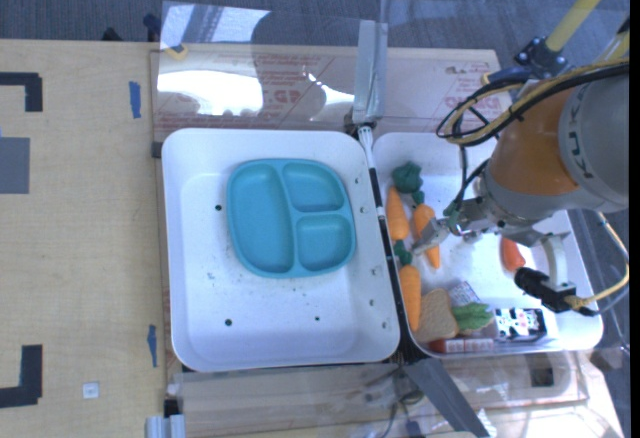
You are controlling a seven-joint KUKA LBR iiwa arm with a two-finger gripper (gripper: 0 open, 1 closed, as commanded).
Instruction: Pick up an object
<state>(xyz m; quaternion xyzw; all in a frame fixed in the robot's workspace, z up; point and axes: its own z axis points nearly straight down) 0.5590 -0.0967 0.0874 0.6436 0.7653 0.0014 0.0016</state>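
In the right bin [585, 321], the claw [437, 238] is hanging low over a cluster of carrots [398, 216], which are lying just to its left, long axes running near to far. Whether anything is between its parts, I cannot tell.

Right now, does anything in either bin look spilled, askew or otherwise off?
Small dark specks dot the floor of the left bin around the blue divided plate, like crumbs or dirt. The toy carrots lie jumbled in the right bin. Nothing looks broken.
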